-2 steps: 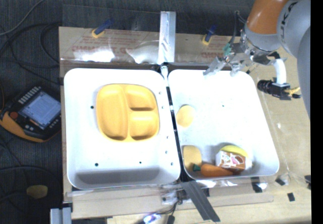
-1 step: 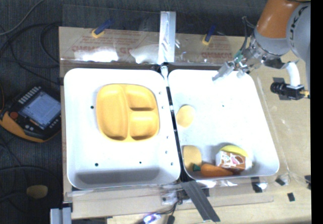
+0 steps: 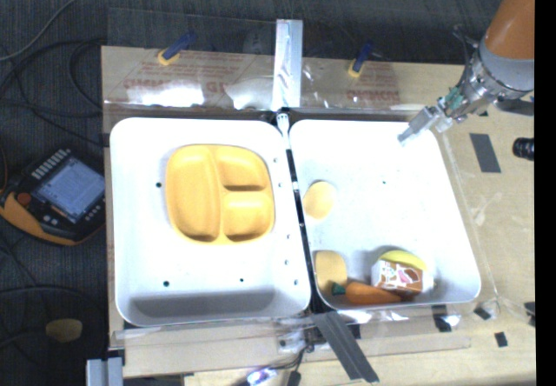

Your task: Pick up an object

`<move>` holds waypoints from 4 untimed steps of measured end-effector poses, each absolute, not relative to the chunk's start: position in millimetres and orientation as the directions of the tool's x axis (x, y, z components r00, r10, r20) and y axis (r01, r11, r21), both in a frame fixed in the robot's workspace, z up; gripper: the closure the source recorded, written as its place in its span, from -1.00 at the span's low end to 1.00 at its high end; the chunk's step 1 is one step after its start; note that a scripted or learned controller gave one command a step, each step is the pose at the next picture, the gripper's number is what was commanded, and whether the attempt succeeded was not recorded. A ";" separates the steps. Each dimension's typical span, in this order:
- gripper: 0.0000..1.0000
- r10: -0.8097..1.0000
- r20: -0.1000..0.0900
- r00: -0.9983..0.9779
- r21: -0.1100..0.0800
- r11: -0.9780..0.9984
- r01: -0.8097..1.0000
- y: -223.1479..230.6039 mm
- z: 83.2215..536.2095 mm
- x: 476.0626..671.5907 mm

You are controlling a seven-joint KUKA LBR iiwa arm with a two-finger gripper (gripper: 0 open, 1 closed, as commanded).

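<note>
Objects available for picking were recorded in the right bin [image 3: 452, 202], all clustered at its near edge. A small carton [image 3: 399, 276] with a red and white printed label was noted there; its lettering was too small to be read. A yellow rounded item [image 3: 405, 258] was seen just behind the carton, touching it. An orange carrot-shaped piece [image 3: 372, 294] was laid just left of the carton along the bin's near wall. A pale yellow piece [image 3: 330, 268] was found left of the carrot-shaped piece, in the bin's near left corner. A pale yellow round disc [image 3: 319, 199] was logged farther from the carton, by the bin's left wall.

The gripper [image 3: 415, 129] was observed over the far right corner of the right bin, well apart from the carton; nothing was seen between its fingers, and whether they were open or closed could not be told.

A yellow divided tray [image 3: 220, 193] was held in the left bin [image 3: 139, 228].

Both bins were borne on a light wooden bench [image 3: 495, 228]. A handheld pendant [image 3: 56, 195] with a screen was laid on dark carpet [image 3: 52, 28] left of the bench.
</note>
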State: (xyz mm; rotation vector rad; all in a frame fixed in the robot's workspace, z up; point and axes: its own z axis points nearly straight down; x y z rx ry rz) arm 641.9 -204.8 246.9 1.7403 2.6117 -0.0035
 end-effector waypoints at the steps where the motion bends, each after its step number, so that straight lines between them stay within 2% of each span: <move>1: -1.00 0.873 -0.004 -0.488 0.000 0.488 0.873 -223.7 284.7 638.3; 2: -1.00 0.778 -0.003 -0.628 0.000 0.628 0.778 -222.9 307.3 610.5; 3: -1.00 0.583 -0.005 -0.813 0.001 0.813 0.583 -223.1 337.1 587.2; 4: -1.00 0.656 0.000 -0.755 0.002 0.755 0.656 -221.5 168.3 557.3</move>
